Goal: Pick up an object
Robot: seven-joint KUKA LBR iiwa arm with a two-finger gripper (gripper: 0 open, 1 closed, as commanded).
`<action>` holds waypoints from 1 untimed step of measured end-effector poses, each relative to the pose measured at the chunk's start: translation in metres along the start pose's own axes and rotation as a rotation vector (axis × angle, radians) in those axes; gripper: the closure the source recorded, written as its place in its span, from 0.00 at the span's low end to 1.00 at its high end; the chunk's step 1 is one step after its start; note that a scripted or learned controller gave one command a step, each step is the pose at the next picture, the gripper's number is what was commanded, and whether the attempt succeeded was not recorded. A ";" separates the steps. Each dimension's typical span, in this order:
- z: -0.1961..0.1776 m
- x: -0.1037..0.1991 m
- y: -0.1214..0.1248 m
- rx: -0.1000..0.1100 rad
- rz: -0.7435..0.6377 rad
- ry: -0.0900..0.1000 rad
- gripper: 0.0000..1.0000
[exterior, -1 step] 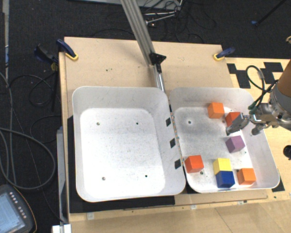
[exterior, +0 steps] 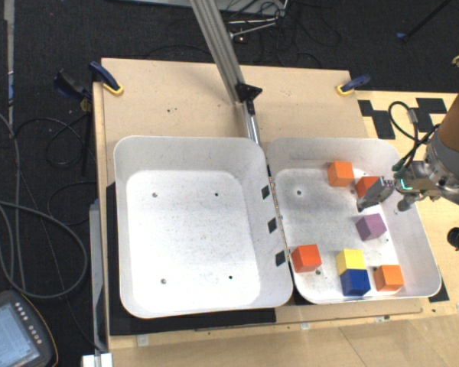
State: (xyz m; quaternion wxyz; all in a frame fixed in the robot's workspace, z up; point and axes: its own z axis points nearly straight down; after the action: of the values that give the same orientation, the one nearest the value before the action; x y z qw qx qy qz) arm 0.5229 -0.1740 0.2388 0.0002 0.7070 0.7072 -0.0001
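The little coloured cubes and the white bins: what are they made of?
Cubes, such as the purple one: probably painted wood or foam, judging by flat matte colour and crisp edges; hard to say which. Right bin and left bin: likely moulded plastic, smooth white with rounded corners, speckled with dark marks.

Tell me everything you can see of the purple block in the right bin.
The small purple cube, matte and solid in colour, sits tilted on the floor of the right white bin, near its right wall. It stands apart from the other blocks. The gripper is just above it in the picture, with an orange block at its fingers.
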 end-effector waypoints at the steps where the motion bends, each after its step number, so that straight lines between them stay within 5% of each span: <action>1: 0.062 0.001 0.005 0.006 0.001 0.002 0.00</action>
State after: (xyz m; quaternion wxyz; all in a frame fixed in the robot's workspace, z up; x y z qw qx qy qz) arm 0.5277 -0.1733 0.1765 -0.0026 0.7072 0.7070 -0.0017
